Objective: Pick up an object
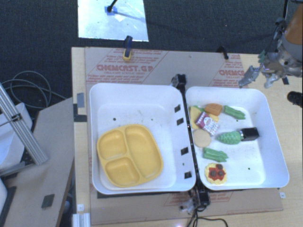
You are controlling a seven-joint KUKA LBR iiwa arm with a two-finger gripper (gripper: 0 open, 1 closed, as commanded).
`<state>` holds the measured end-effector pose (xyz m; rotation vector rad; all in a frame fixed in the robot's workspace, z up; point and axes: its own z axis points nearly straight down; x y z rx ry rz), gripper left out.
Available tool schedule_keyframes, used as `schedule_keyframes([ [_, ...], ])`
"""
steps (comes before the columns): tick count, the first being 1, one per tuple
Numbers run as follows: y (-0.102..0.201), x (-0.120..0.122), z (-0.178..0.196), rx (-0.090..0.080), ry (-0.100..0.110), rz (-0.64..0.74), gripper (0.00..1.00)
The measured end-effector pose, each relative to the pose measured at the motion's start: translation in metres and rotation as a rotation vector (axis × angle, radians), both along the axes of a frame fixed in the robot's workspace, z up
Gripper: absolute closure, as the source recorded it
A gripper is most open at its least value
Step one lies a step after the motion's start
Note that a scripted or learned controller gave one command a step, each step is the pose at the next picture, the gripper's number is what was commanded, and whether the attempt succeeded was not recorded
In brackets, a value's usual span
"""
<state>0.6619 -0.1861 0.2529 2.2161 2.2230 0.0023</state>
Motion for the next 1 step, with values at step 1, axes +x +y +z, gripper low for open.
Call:
schedule_keyframes([
  [1,-0.0028,0.0006,0.1936,-0.006,-0.019,0.004,0.0],
])
